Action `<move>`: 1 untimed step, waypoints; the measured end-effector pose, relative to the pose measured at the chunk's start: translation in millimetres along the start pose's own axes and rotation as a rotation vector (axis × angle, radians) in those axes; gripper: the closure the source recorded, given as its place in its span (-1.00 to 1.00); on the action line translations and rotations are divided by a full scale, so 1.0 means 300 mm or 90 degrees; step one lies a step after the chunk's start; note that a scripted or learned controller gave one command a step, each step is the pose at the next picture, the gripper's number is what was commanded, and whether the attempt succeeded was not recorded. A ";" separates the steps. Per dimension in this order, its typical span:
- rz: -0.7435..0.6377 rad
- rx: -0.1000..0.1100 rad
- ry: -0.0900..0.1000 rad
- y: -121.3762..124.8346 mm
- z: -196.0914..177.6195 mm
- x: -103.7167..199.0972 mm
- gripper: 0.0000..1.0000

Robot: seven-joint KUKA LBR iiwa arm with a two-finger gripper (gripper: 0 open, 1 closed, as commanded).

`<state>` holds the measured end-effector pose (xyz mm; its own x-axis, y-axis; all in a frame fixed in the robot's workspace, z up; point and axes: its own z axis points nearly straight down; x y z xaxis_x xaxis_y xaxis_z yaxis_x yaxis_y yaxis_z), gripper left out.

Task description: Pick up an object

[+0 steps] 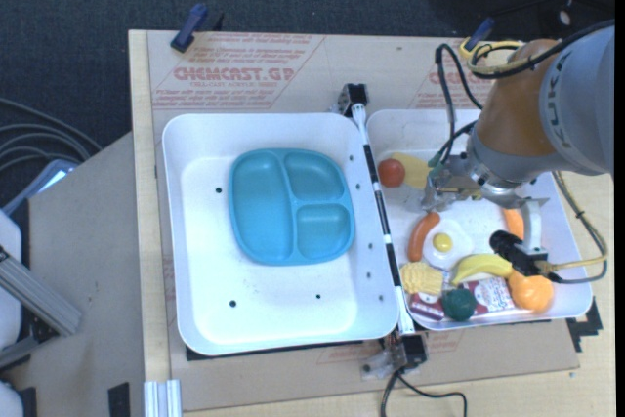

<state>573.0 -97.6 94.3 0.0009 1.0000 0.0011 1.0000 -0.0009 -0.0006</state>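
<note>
The end effector (pixel 451 183) is seen low over the right bin (pixel 576 239), near that bin's far left part, with the grey arm (pixel 576 103) and its orange band (pixel 513 117) reaching in above it. How far it is opened cannot be told from this view, and nothing can be seen held in it.

Toy foods are crowded in the right bin. A small red tomato (pixel 392 173) lies just to the left of the end effector, touching a pale yellow piece (pixel 416 171) that sits between the two. A sausage (pixel 423 234) lies just below the end effector, toward the near side, and a fried egg (pixel 444 244) lies beside it. Farther toward the near edge are a banana (pixel 481 266), a corn cob (pixel 422 279), a dark green piece (pixel 459 305), an orange (pixel 530 292) and a carrot (pixel 515 223).

The tomato is judged to be the nearest candidate. It is likely light, stiff and smooth, so slipping is to be expected; it would best be taken across its middle, with the fingers set on opposite sides. The sausage, being long and narrow, is judged to be gripped more surely across its short width.

The left bin (pixel 195 308), well away to the left, carries a blue divided plate (pixel 291 206). Both bins rest on the bench (pixel 254 68).
</note>
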 end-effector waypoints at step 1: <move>0.000 0.000 0.000 0.000 0.000 0.000 -1.00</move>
<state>572.9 -97.6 94.2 0.0008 1.0000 0.0012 1.0000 -0.0008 -0.0008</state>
